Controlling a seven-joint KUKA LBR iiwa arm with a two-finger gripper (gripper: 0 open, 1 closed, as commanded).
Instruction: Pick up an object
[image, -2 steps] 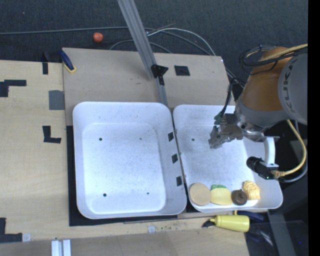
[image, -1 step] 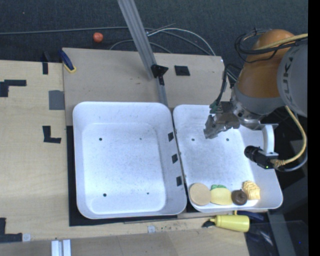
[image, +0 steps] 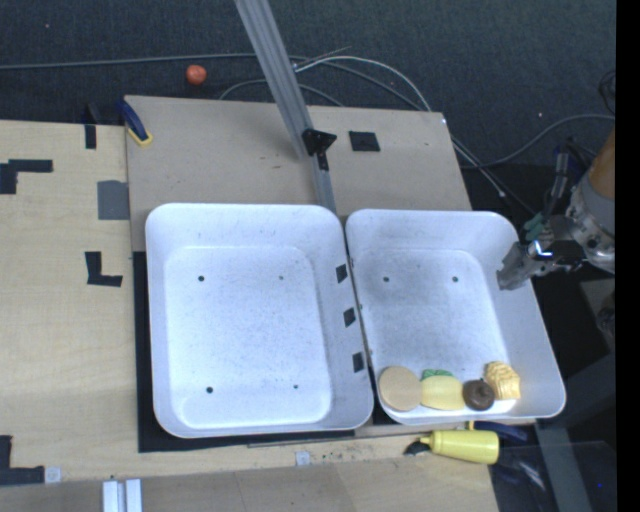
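Several small toy foods lie along the near edge of the right bin (image: 520, 320): a tan round cookie (image: 399, 387), a green piece (image: 436, 375), a yellow piece (image: 441, 393), a dark brown ring (image: 479, 396) and a golden-yellow lumpy piece (image: 502, 379). My gripper (image: 518, 265) hangs over the right rim of that bin, well above and behind the foods, with nothing seen between its fingers. The arm comes in from the right edge of the view.
The left bin (image: 160, 300) sits beside the right one, joined by black clips. A yellow-handled tool (image: 462, 445) lies on the bench just in front of the right bin. A slanted metal pole (image: 285, 85) rises behind the bins. A small orange ball (image: 196, 73) rests far back.
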